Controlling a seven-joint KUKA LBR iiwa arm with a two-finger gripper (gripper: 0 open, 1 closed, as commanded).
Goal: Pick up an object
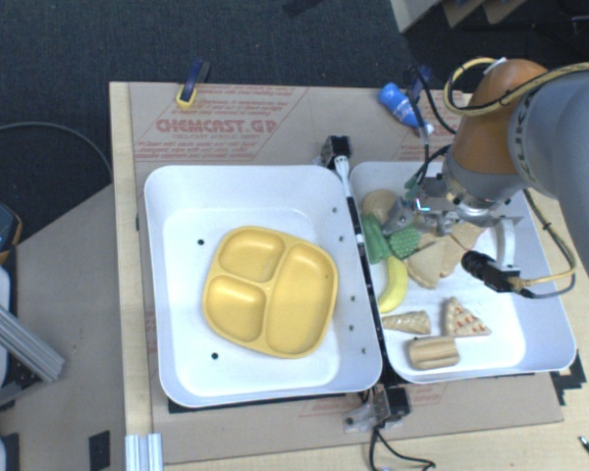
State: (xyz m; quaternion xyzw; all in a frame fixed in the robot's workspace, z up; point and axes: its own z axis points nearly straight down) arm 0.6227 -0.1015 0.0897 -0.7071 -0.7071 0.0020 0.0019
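Observation:
The right bin (540, 346) holds several toy foods. My gripper (421, 218) hangs low over its upper left part, right above a green knobbly piece (404, 241) and beside a round tan piece (377, 204). A green strip (374, 238) lies along the bin's left wall. Below it rests a yellow banana (395, 286). A tan bread slice (438, 260) sits just under the gripper, partly covered by it. Nearer the front lie a pale wedge (407, 323), a pizza slice (463, 319) and a brown cylinder (432, 352). I see nothing lifted off the bin floor.
The left bin (172, 204) holds a yellow divided plate (271, 289). A blue object (401, 105) lies on the bench behind the right bin, and a yellow and blue clamp (189, 86) sits at the bench's back edge. The arm (530, 126) crosses the right bin's back right.

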